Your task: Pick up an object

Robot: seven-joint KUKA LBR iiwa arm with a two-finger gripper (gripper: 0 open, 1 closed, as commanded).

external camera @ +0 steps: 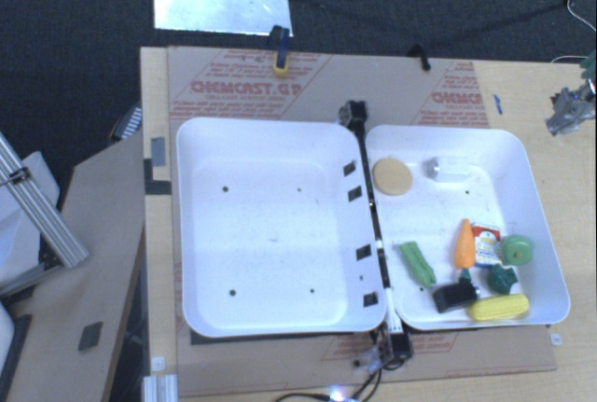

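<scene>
The right bin (536,195) holds several small objects. A tan round disc (393,176) lies near its back left, with a small clear grey piece (446,169) beside it. Toward the front lie a green stick-shaped item (418,263), an orange carrot (464,243), a red and white packet (485,244), a green ball (517,250), a dark green item (502,279), a black block (454,297) and a yellow corn cob (498,307). The carrot, packet, ball and dark green item sit tightly together.
The left bin (196,232) adjoins the right one along a black-clipped divider (368,223). Both rest on a cardboard sheet (242,88). A small grey metal piece (571,108) sits at the bench's right edge. A grey rail (37,214) slants at the far left.
</scene>
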